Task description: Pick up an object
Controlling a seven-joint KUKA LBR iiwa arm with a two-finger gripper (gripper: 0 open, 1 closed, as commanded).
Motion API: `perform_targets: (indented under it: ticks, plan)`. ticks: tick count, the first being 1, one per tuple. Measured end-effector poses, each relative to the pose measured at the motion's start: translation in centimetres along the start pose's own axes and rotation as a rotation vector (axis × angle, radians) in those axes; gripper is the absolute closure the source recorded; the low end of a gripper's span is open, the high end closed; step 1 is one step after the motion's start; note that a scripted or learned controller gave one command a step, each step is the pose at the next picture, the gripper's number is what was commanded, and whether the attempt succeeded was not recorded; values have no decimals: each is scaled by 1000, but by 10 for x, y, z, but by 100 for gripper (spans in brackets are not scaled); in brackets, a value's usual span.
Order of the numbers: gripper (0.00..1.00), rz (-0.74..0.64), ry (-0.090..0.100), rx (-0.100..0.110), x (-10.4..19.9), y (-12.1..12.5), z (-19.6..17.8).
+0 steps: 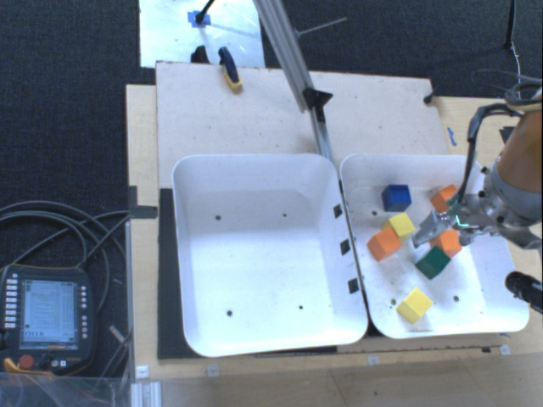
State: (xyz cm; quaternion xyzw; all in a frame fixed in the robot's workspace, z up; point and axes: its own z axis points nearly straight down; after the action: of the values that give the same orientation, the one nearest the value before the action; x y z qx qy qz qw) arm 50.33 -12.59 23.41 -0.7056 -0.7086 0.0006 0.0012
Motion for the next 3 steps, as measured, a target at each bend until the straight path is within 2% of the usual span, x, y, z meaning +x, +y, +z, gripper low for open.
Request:
perform_targets:
  ticks: [1,2,3]
  plan:
    - [0,2,-1,-4,0,1,-2]
    - [0,2,0,2,-3,1,60]
    - [0,4,-6,-9,-7,10,115]
